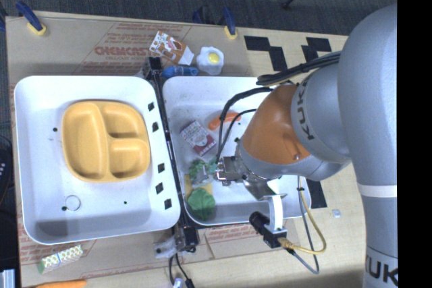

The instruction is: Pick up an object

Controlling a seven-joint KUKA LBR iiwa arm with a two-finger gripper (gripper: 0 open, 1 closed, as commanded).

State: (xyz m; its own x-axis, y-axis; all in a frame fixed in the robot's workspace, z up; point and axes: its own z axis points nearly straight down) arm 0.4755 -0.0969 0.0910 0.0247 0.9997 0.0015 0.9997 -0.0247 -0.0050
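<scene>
The grey arm [351, 111] reaches in from the right and hangs low over the right bin [177, 94]. Its orange band [273, 131] covers much of that bin, and the tool [219, 172] sits at the near-left part, just beside the green items; whether it is parted or closed, or has hold of anything, I cannot tell, since the wrist hides it.

Two white bins sit side by side on the worktop [88, 44]. The left bin [27, 145] holds one yellow divided tray [104, 139]. In the right bin I count four loose pieces: a green ball-like lump [200, 202] at the near edge, a leafy green item [198, 170] above it, a small red-and-white packet [197, 136], and an orange piece [223, 120] partly under the arm.

The likeliest target is the leafy green item or the lump. To grasp well, I judge the tool should centre over one piece alone, keep off the bin wall, and close low enough to catch it.
</scene>
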